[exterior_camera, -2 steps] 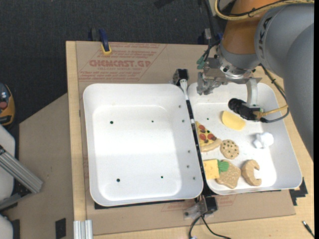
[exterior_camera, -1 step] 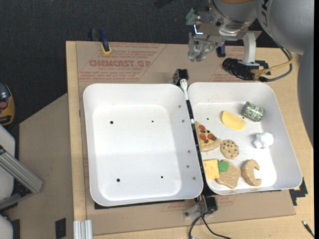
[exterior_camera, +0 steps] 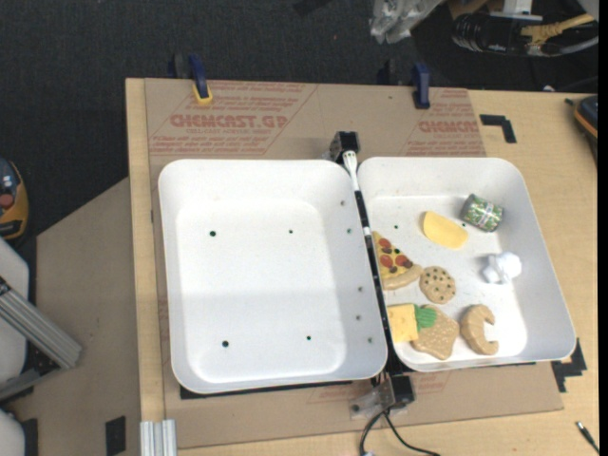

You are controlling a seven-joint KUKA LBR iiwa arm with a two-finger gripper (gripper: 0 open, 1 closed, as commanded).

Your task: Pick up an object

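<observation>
The right bin (exterior_camera: 532, 283) holds several toy food items. A pizza slice (exterior_camera: 393, 259) lies against its left wall. A yellow wedge (exterior_camera: 445, 230) and a small green can (exterior_camera: 482, 214) sit toward the back. At the right lies a white crumpled lump (exterior_camera: 501, 268). A round cookie (exterior_camera: 437, 284) is in the middle. Along the front edge are a yellow cheese block (exterior_camera: 402, 322), a toast piece with a green top (exterior_camera: 436, 336) and a brown bitten biscuit (exterior_camera: 479, 330).
The left bin (exterior_camera: 252, 274) stands beside the right one on a cardboard sheet (exterior_camera: 285, 112). Two blue clamps (exterior_camera: 199, 72) (exterior_camera: 421, 85) hold the sheet at the back. A cable (exterior_camera: 385, 426) trails from the front, and an aluminium rail (exterior_camera: 38, 326) lies at the far left.
</observation>
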